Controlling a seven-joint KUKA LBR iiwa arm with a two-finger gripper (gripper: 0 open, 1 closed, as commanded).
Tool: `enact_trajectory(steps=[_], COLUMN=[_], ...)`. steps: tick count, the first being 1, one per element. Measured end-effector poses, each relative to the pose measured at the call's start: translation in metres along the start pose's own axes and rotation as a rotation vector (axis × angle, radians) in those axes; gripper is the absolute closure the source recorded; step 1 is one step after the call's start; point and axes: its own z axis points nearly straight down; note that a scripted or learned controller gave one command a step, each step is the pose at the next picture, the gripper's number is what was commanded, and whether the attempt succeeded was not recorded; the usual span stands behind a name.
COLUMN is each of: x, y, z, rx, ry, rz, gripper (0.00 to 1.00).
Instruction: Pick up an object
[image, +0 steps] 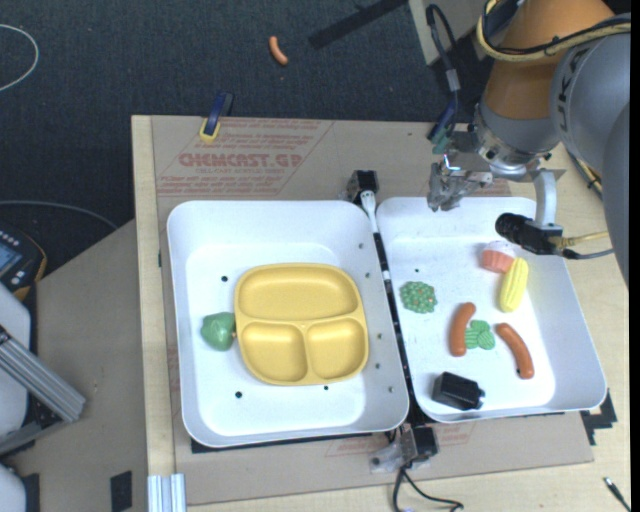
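Observation:
My gripper (447, 193) hangs over the back left corner of the right bin (585, 340), open, with nothing between its fingers. Below it in that bin lie a green bumpy ball (418, 296), an orange sausage (460, 328), a green leafy piece (481, 336) and a second sausage (516, 350). A yellow corn cob (513, 284) and a salmon-pink piece (495, 260) lie towards the right, and a black block (458, 390) sits near the front. All of them are apart from the gripper.
The left bin (190, 250) holds a yellow compartment tray (300, 322) with a green lump (218, 330) beside its left edge. A black divider strip (385, 290) runs between the bins. A black part on the arm's bracket (522, 232) overhangs the right bin's back.

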Motion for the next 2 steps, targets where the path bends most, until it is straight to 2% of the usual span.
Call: enact_trajectory(steps=[1, 2], x=[-0.0057, -0.0057], y=[0.002, 0.0081], z=[-0.0201, -0.0123], rx=[-0.005, -0.003], ry=[0.0, -0.001], rz=[0.001, 0.0], gripper=[1.0, 1.0])
